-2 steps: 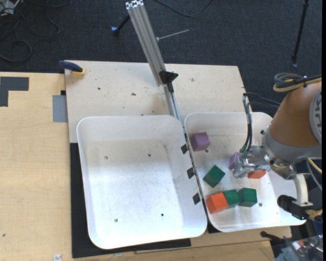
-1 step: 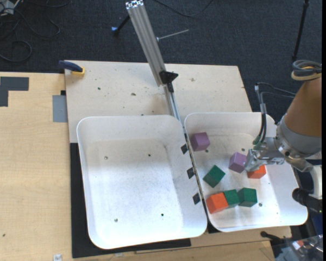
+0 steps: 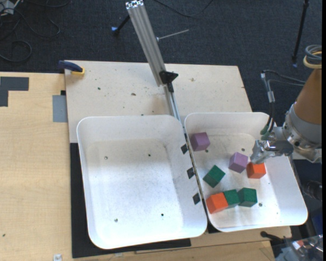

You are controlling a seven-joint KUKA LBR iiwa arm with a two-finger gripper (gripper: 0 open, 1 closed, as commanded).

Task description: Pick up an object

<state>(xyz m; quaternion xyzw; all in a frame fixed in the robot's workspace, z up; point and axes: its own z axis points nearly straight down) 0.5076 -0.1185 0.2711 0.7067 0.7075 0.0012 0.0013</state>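
Wooden bench [image 3: 22,162], right bin [image 3: 282,213] holding coloured blocks [image 3: 228,199], claw [image 3: 259,155] grip unclear

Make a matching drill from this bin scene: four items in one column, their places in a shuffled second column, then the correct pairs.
Column 1
1. purple cube
2. lone green cube
3. orange cube
4. gripper

Column 2
A. just left of the middle of the right bin, apart from the other cubes
B. at the right bin's right side, just above an orange cube
C. near the right bin's far left corner
D. right under the gripper, beside the second purple cube

Pairs: 1-C, 2-A, 3-D, 4-B
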